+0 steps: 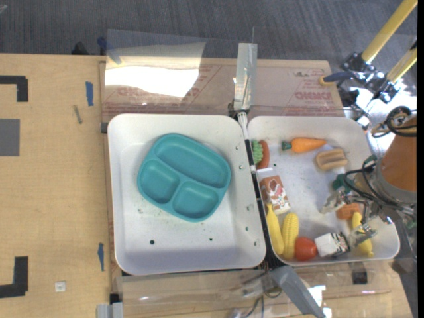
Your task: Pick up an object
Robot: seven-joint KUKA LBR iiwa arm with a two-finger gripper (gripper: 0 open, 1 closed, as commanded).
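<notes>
Orange toy piece [346, 212], the nearest candidate for the pick, lies in the right bin [311, 177] just beside the gripper [349, 196], on its near side. The gripper hangs low over that bin's right-hand part, tangled in dark cables, and from this slant nobody can tell whether it is open or closed, or whether it has hold of anything. Behind the gripper the arm [403, 167] shows its orange band at the right edge.

Working outward from the gripper: a small yellow toy [363, 236] lies just beside it toward the front rim. A white box [330, 244] sits a little further front and left, touching a red tomato [305, 248]. Left of the gripper an ear of corn [290, 229] and a banana [273, 230] lie side by side, with a printed packet [273, 193] behind them. Toward the back from the gripper there is a tan bun [331, 158], then a carrot [306, 145]. Further left, against the dividing wall, a small red and green toy [258, 153].

Well apart from the gripper, across in the left bin [132, 244], a teal divided plate [184, 176] lies flat. Both bins rest on the bench [53, 177].
</notes>
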